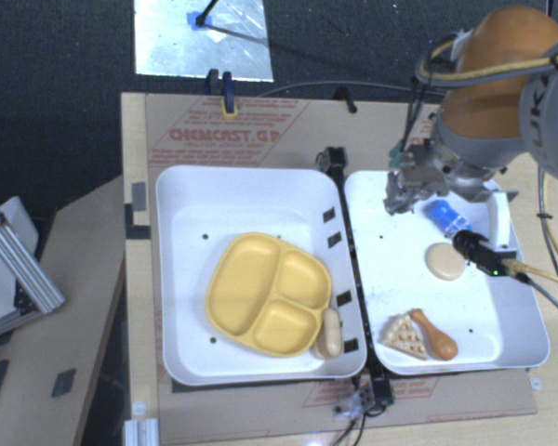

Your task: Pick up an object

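The gripper (402, 196) hangs over the far part of the right bin (521, 342), near its left wall; whether it is wide or narrow I cannot tell, and nothing shows in its grasp. A blue bottle (445, 217) lies just to its right, partly under the arm. A round beige piece (445, 262) sits nearer the camera, apart from the gripper. A waffle wedge (402, 335) and a drumstick (433, 334) touch each other at the near edge, well apart from it. The left bin (181, 203) holds a yellow tray (268, 293) with a pale bun (329, 334) against its right corner.
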You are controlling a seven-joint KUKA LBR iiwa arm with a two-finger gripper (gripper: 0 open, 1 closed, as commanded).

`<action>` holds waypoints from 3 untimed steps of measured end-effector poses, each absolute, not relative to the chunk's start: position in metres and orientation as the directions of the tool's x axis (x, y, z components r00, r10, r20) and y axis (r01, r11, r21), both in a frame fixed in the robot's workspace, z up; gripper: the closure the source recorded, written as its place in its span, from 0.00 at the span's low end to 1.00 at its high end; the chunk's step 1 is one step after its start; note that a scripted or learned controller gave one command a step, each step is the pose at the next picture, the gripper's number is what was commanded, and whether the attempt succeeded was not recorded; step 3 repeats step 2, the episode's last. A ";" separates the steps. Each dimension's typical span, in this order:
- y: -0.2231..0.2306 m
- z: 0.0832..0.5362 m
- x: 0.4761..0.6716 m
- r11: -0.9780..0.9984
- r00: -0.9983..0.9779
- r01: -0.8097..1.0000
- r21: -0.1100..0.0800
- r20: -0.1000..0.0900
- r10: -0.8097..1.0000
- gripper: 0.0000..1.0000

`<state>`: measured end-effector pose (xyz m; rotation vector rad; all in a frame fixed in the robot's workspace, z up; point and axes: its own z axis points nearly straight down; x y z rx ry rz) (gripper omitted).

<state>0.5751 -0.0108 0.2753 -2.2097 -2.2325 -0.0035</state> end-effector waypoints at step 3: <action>0.086 0.270 0.544 0.009 -0.009 1.000 0.000 0.002 1.000 1.00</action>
